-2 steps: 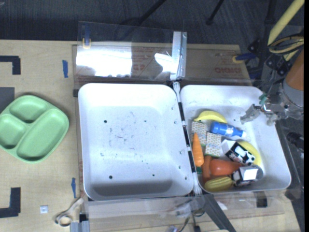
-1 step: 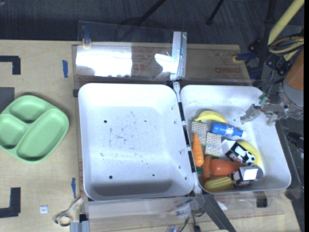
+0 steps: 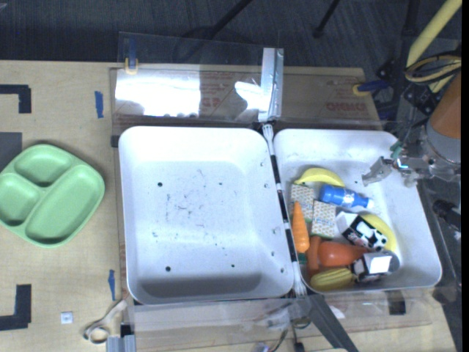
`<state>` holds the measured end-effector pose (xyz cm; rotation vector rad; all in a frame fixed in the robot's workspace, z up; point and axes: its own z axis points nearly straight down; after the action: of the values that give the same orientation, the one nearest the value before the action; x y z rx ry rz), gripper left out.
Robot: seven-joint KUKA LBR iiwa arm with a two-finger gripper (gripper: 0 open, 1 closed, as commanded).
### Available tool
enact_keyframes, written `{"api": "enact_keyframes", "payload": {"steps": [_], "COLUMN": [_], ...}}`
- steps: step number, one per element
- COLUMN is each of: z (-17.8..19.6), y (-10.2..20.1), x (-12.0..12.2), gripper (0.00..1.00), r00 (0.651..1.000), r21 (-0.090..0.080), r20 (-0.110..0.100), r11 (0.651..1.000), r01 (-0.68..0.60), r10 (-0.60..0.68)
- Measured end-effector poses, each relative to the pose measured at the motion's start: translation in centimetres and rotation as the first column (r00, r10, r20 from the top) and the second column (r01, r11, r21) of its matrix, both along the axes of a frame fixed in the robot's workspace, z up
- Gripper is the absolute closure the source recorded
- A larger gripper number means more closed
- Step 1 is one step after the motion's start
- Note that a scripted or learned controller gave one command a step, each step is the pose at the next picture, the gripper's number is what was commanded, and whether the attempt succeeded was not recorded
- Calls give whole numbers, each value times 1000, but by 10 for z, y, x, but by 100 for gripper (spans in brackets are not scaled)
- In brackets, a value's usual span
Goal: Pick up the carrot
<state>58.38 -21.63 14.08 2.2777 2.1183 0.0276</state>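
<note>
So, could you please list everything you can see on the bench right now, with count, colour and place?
carrot: one, orange, right bin, along its left wall
bananas: two, yellow, right bin, one at the pile's top, one at its right
bottle: one, blue, right bin, middle
corn cob: one, yellow, right bin, bottom
right bin: one, white
left bin: one, white, centre
divided plate: one, green, left of the bins
clear panel: one, behind the left bin
gripper: one, grey, over the right bin's upper right
</note>
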Motion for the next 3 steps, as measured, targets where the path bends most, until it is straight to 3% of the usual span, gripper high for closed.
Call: {"api": "enact_keyframes", "payload": {"steps": [1, 2, 3], "z": [-2, -2, -3], "y": [18, 18, 16], "x": [61, 61, 83], "gripper": [0, 0, 0], "r00": [877, 877, 859], "r21": [9, 10, 10], "r20": [-36, -36, -35], "r11": [878, 878, 859], "r01": [479, 479, 511], "r10": [-478, -479, -511]}}
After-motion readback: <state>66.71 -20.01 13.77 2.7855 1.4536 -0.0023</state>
